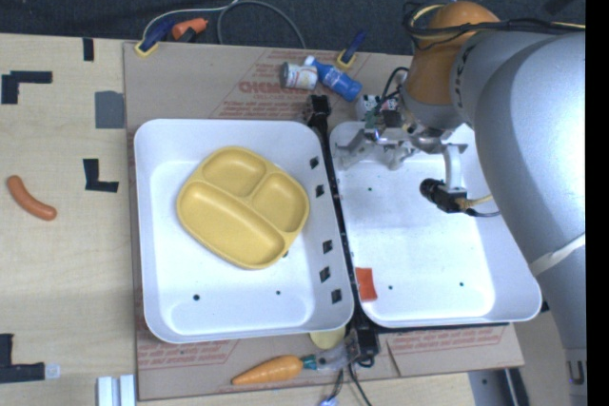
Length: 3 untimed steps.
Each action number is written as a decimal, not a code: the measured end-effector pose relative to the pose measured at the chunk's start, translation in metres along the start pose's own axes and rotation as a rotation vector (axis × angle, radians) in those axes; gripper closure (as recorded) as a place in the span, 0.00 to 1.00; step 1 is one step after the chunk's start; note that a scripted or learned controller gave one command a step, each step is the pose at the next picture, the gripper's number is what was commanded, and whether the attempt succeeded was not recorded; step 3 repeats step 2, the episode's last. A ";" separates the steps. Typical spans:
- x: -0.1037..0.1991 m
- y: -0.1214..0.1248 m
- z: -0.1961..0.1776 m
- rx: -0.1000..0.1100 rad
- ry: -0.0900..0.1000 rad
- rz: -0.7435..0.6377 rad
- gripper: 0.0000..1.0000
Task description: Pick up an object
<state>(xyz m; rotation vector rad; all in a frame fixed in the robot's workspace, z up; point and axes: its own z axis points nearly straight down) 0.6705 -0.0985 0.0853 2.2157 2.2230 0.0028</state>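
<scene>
Overhead, the grey arm's gripper (381,147) sits low at the twelve o'clock edge of the right bin (476,299); how it is set cannot be told. Judged an approach step, nothing lifted. A yellow divided plate (245,204) lies well apart, toward nine o'clock, in the left bin (162,299); the next move calls for reaching across.

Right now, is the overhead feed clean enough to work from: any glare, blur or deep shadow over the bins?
Camera view: even, soft lighting with faint shadows; the yellow divided plate in the left bin is sharp. The right bin floor looks bright and somewhat washed out. The arm is large, close and slightly soft, hiding that bin's far right corner.
</scene>
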 end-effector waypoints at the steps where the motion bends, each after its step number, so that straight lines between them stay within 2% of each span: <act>1: 0.035 -0.143 -0.099 0.016 0.003 0.003 0.00; 2: 0.000 -0.098 -0.032 0.005 -0.001 0.004 0.00; 3: 0.000 -0.098 -0.032 0.005 -0.001 0.004 0.00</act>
